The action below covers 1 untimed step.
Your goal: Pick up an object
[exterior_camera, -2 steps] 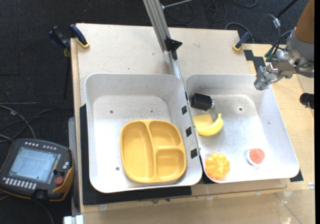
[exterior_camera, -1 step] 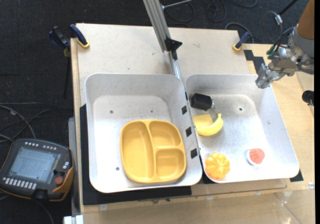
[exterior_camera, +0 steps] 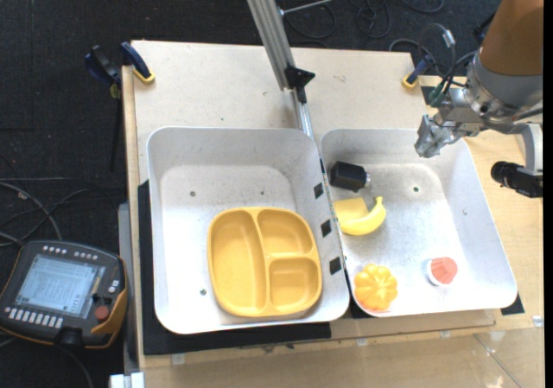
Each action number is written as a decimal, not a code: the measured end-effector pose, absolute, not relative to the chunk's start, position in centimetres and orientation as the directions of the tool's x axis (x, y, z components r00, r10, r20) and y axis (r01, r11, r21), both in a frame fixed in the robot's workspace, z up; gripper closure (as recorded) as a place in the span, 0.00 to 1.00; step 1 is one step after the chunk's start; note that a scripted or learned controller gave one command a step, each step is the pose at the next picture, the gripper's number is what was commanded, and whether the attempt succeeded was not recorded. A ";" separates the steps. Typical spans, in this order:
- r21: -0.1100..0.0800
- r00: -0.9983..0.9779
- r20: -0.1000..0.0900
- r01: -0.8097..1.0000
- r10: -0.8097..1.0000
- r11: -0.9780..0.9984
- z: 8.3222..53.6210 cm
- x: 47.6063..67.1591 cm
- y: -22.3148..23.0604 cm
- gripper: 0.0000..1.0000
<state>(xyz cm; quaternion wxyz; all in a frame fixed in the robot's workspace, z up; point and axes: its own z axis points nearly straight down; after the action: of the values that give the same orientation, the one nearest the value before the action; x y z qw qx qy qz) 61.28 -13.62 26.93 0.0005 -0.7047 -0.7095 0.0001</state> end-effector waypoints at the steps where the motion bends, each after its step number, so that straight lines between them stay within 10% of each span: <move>1: 0.000 -0.008 0.001 1.000 1.000 0.008 26.8 62.1 -8.8 1.00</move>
<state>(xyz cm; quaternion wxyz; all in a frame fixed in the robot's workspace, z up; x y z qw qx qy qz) 62.05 -8.80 26.78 0.0005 -0.7044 -0.7098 -0.0004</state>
